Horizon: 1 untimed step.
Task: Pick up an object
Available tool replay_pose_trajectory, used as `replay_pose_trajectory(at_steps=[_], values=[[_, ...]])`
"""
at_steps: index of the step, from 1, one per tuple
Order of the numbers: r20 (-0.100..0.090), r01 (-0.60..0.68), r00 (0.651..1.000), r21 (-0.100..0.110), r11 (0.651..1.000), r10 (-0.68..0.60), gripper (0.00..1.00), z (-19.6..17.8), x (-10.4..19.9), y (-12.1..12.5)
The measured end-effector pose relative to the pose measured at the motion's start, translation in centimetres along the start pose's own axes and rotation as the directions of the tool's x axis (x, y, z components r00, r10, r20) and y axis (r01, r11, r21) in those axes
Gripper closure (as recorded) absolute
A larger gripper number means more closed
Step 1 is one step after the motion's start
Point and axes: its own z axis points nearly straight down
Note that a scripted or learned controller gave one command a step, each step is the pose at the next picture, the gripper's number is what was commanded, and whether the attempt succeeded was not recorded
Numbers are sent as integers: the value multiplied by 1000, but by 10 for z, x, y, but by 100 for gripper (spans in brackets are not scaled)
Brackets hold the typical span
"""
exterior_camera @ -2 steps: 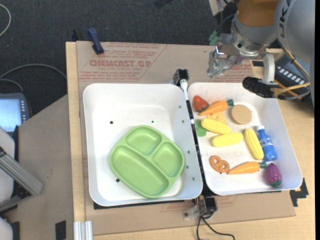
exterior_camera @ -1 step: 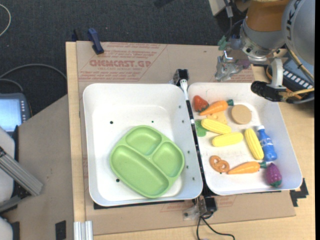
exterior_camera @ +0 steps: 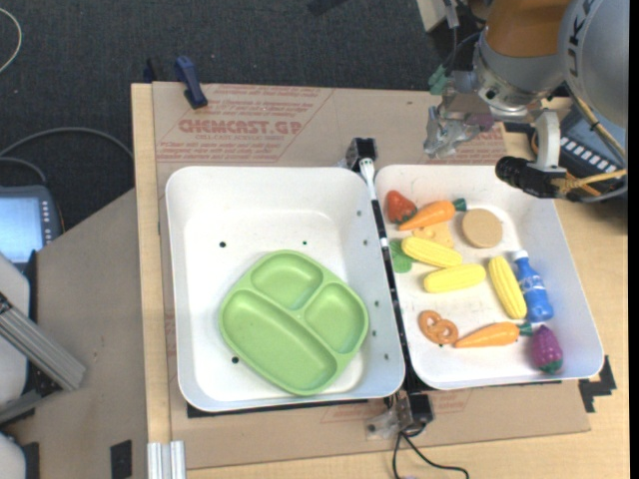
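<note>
Tool (exterior_camera: 446, 138) at upper right of frame, above the right bin's (exterior_camera: 577, 297) far rim; can't tell its grip state. Nothing picked yet: toy food like the carrot (exterior_camera: 431, 215) lies in that bin, whole pick remaining.

The right bin (exterior_camera: 574, 297) is crowded with toy food (exterior_camera: 454, 277), packed closely together. Open floor is left in the left bin (exterior_camera: 190, 267) around a green divided plate (exterior_camera: 293, 320).
</note>
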Motion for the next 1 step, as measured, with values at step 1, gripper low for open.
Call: replay_pose_trajectory(at_steps=[1], values=[[0, 0, 1000, 4, 1000, 0, 100, 4, 18, 0]])
